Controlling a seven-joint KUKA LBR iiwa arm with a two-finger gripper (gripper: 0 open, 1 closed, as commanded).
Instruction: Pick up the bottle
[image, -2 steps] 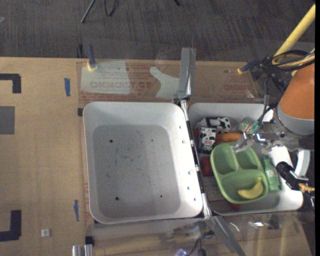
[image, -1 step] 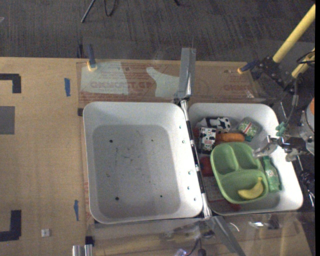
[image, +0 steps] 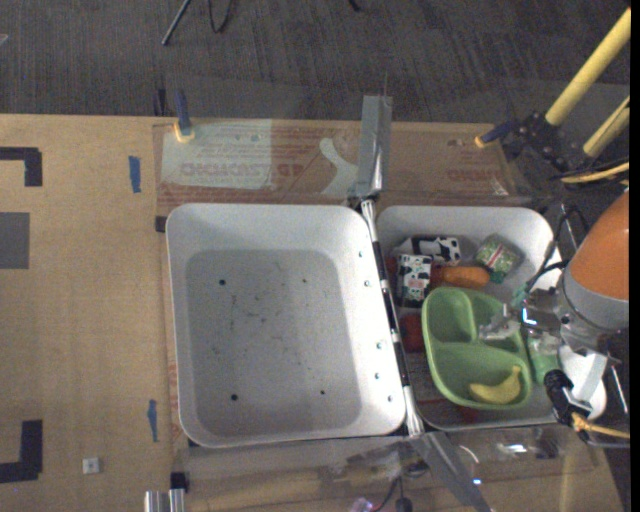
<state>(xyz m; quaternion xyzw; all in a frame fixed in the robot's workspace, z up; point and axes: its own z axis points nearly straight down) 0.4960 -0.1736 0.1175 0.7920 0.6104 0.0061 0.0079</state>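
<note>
My gripper (image: 516, 320) is down in the right bin (image: 470, 216), at the right rim of a green bowl (image: 455, 345). The grey wrist and its orange band (image: 608, 262) reach in from the right and hide the bin's right wall. A pale, clear-looking object (image: 542, 352), possibly the bottle, lies just below the gripper against the bowl's right side. It is partly hidden by the wrist, and I cannot tell whether the gripper touches it.
A banana (image: 498, 387) lies in the bowl. Two cow-patterned cartons (image: 414, 277), an orange item (image: 462, 275) and a green box (image: 498, 256) crowd the right bin's far end. The left bin (image: 200, 240) sits alongside, past a metal divider (image: 372, 150).
</note>
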